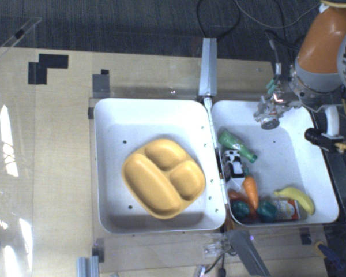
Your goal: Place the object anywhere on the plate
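Note:
A yellow plate with three sections lies in the middle of the left bin. My gripper hangs over the far edge of the right bin, above bare floor, with nothing visibly in it. The loose objects lie nearer the front and left of that bin: a green bottle, a black-and-white item, an orange carrot, a banana and a teal piece. The green bottle is the closest to the gripper, below and to its left.
A metal divider bar runs between the two bins at the back. Black cables loop behind the bench. The arm's orange band sits at the upper right. Small pieces crowd the right bin's front left corner.

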Tool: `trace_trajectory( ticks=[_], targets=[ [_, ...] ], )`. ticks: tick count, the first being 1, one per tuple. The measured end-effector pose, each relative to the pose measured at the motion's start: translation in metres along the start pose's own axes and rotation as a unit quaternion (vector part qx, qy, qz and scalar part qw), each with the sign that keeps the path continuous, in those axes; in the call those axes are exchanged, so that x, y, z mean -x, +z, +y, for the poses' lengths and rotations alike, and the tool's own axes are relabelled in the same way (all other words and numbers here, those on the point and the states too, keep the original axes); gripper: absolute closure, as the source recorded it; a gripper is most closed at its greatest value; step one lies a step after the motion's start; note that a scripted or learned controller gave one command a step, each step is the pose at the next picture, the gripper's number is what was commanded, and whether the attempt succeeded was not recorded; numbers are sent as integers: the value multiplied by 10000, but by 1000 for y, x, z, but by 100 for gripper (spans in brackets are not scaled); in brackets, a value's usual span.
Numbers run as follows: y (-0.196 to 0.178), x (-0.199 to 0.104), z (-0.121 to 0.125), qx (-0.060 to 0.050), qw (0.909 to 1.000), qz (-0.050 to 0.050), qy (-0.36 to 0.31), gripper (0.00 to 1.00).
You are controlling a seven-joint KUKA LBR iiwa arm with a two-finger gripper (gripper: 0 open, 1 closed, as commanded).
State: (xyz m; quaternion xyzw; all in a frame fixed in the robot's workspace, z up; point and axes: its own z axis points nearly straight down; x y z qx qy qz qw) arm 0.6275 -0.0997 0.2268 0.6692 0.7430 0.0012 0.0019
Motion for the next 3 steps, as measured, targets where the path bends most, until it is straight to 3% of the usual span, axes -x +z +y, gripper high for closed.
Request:
trace_trajectory(
  ticks=[1,2,3],
  targets=[
    [43,-95,-23,-14,9987,8,-508,100],
    [4,-49,-17,3,9968,2,-799,100],
    [12,-60,26,4,9993,1,-382,100]
  ],
)
